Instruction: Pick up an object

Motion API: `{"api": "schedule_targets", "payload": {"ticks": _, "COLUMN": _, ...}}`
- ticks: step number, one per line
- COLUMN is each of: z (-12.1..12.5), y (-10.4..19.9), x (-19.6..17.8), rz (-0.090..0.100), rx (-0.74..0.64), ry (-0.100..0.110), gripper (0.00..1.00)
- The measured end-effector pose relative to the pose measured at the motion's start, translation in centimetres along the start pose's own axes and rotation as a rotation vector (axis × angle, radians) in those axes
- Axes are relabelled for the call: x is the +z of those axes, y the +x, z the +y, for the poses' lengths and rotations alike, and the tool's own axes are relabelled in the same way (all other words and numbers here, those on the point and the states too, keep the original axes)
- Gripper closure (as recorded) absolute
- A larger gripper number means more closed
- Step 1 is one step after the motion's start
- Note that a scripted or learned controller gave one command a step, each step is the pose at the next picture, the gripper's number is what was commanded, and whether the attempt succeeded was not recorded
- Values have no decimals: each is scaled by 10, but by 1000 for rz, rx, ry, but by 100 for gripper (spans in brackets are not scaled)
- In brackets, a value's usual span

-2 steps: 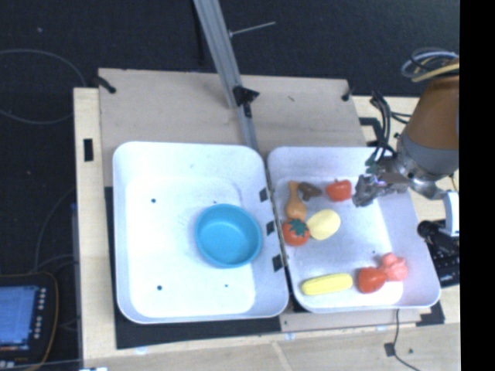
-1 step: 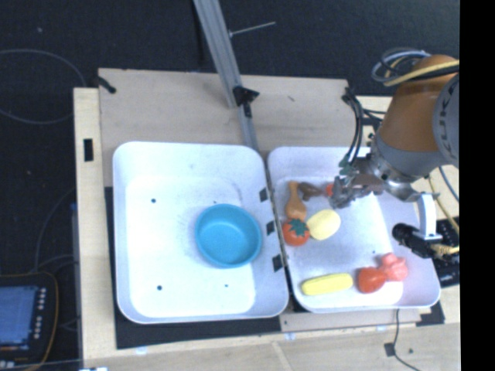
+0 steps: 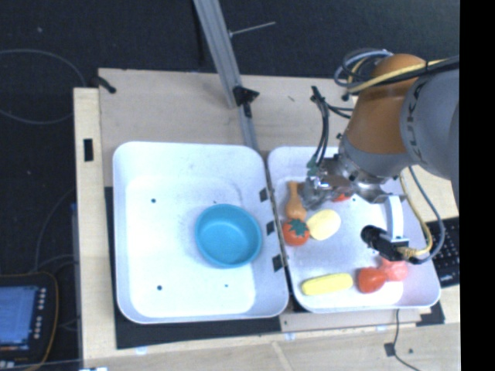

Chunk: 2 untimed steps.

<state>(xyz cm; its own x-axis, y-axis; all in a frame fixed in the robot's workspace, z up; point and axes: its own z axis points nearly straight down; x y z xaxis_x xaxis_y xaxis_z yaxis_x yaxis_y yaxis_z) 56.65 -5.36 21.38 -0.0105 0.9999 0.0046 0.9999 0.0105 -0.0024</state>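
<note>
My gripper (image 3: 315, 189) hangs low over the far left part of the right bin (image 3: 421, 292), beneath the orange-banded wrist. Just to its left lies a tan, elongated object (image 3: 295, 199). A red tomato with a green stem (image 3: 295, 233) sits in front of that, by the bin's left wall. A pale yellow oval object (image 3: 323, 224) lies directly below the gripper, beside the tomato. Nearer the front edge rest a yellow banana-shaped piece (image 3: 326, 284) and a red object (image 3: 370, 280) with a pink piece (image 3: 395, 270) against it. I see nothing between the fingers.
A blue bowl (image 3: 227, 235) stands in the middle of the left bin (image 3: 139, 207). A grey metal post (image 3: 220, 45) slants up from the gap between the bins at the back. Cables loop around the wrist.
</note>
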Motion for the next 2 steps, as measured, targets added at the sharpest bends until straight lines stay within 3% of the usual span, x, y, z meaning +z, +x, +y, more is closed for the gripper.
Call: {"api": "schedule_targets", "payload": {"ticks": 2, "z": 12, "y": 95, "x": -13, "rz": -1, "rx": 0, "ry": -1, "gripper": 100}}
